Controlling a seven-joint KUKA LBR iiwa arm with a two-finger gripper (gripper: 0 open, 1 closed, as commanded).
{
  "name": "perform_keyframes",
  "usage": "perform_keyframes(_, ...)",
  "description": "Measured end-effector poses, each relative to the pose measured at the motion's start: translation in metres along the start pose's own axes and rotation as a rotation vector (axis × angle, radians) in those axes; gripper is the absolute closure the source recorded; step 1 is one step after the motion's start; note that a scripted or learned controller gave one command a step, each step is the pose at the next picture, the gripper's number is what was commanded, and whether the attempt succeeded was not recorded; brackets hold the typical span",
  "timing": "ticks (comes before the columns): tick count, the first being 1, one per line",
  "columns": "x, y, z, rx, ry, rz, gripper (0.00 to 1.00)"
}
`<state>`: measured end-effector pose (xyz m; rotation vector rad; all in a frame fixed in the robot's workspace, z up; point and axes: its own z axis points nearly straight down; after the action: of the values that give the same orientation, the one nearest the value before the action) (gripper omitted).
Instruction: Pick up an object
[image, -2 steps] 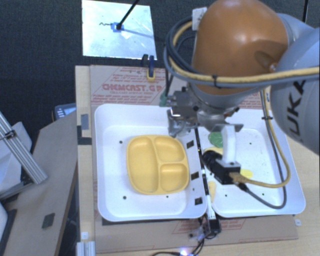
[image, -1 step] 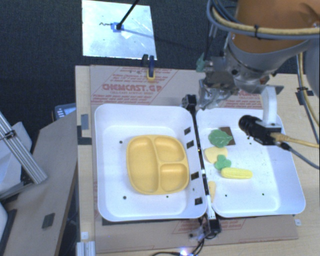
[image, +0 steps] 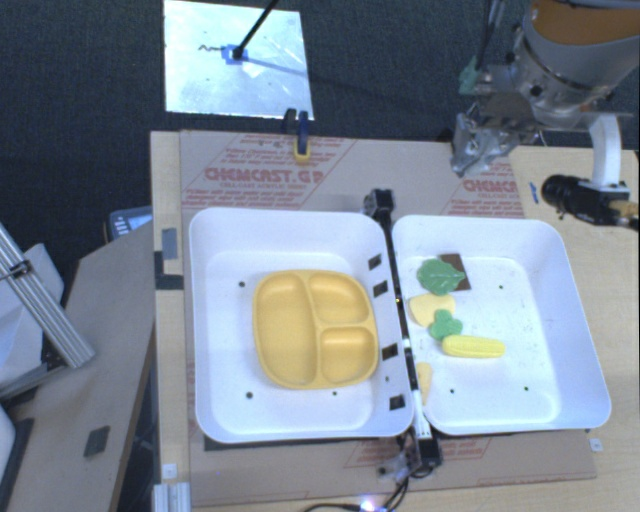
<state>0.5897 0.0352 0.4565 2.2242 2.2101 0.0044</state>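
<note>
The right bin (image: 560, 300) holds a cluster of small toys near its left side. A green leaf-shaped piece (image: 434, 273) lies over a brown square (image: 455, 265). Below them are a pale yellow piece (image: 428, 307), a small green broccoli-like piece (image: 445, 324) and a yellow corn cob (image: 474, 347). Another pale yellow piece (image: 424, 380) lies against the bin's left wall. My gripper (image: 478, 150) hangs high above the bench behind the right bin's far edge, with nothing seen between its fingers.
The left bin (image: 215, 300) holds a yellow divided plate (image: 312, 328). A black hinge strip (image: 392, 300) runs between the bins. A cardboard sheet (image: 260, 170) lies under both bins, with a yellow-and-blue clip (image: 300, 140) at its far edge.
</note>
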Motion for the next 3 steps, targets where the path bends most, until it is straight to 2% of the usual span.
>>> perform_keyframes(1, 0.076, -0.012, -0.084, -0.005, 0.007, -0.018, 1.0)
perform_keyframes(2, 0.127, -0.079, -0.025, 0.012, 0.003, -0.018, 1.0)
perform_keyframes(3, 0.071, -0.039, -0.082, -0.003, 0.003, -0.002, 1.0)
